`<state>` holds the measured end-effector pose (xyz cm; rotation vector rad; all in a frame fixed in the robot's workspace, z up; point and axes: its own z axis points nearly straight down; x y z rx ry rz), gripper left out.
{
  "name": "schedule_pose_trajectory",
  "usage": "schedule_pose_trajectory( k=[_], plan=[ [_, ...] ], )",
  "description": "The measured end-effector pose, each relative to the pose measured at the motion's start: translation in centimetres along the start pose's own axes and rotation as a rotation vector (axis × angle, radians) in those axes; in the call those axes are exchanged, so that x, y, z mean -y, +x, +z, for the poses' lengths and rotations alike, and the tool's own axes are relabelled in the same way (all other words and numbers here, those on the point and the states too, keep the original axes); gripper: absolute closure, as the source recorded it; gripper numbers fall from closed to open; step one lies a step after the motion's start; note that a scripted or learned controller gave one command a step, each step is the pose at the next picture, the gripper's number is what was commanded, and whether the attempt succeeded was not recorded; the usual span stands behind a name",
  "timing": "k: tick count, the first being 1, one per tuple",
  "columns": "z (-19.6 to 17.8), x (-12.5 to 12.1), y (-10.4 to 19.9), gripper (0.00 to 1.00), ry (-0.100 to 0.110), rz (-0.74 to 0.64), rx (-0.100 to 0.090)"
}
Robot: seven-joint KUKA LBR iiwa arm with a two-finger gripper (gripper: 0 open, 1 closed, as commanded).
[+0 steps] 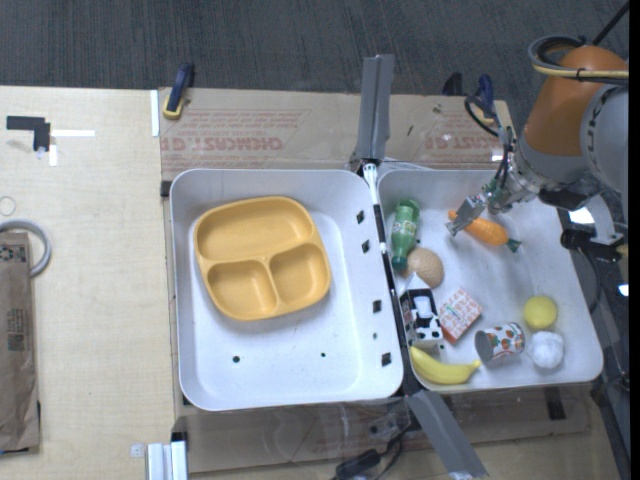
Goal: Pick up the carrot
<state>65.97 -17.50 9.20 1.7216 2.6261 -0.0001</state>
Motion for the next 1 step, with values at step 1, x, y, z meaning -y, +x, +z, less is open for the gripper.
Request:
schedule_pose_trajectory(
  k=[1],
  plan=[
    [-0.89,-0.06,-0.07,1.0,-0.001,-0.001,0.002]
  ],
)
